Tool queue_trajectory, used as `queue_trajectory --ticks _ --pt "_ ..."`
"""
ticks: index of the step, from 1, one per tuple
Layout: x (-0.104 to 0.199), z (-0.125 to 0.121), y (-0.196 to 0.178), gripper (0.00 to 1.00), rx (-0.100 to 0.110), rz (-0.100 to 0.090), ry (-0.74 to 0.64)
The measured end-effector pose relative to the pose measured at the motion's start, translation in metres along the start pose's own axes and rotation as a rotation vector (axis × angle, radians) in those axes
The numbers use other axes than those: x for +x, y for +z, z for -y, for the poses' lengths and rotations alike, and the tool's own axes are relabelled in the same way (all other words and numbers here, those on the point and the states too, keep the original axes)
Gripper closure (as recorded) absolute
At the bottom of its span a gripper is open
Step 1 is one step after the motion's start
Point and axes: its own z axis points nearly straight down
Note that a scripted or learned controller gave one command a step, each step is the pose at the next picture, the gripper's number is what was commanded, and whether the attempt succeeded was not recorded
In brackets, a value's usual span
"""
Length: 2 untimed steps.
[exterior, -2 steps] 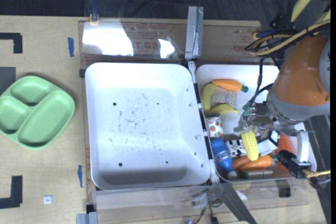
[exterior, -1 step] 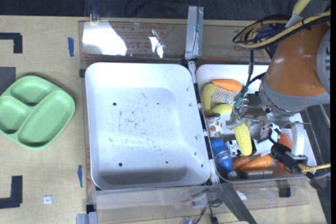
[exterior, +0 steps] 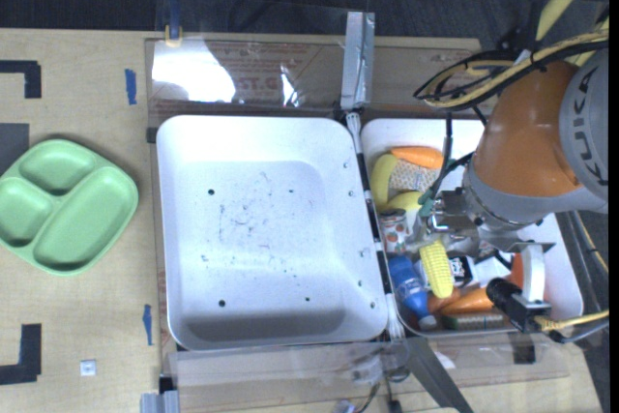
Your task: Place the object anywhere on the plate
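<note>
**Arm over right bin, plate lying apart at left**

While the arm (exterior: 542, 135) is reaching in from the right, its gripper (exterior: 440, 213) is hanging low over the right bin (exterior: 571, 290), above the heap of toy food.

- Fingers: whether they are released or clenched cannot be told; the wrist is covering them, and nothing is showing between them.
- Corn (exterior: 436, 268): yellow cob, lying lengthwise in the right bin, just below the gripper.
- Carrot (exterior: 418, 156): orange, lying at the bin's far end, beside a banana (exterior: 384, 177).
- Bottle (exterior: 407, 288): blue, lying just left of the corn, near the wall between the bins.
- A second orange piece (exterior: 468, 301) is lying at the near end, right of the bottle.
- Left bin (exterior: 193, 150): white, shallow, sitting side by side with the right bin, their walls touching.
- Plate (exterior: 66, 205): green, three compartments, sitting on the wooden surface (exterior: 77, 63), well left of both bins.

Which item is the task's object cannot be told; all the food is lying in the right bin, well apart from the plate.
</note>
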Motion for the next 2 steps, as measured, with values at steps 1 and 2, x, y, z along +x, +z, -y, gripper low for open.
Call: queue_trajectory --ticks 1,2 --pt "0.001 -0.025 -0.05 1.0 -0.002 0.001 -0.009" --pt "-0.014 -0.033 0.012 1.0 0.0 0.0 -0.103"
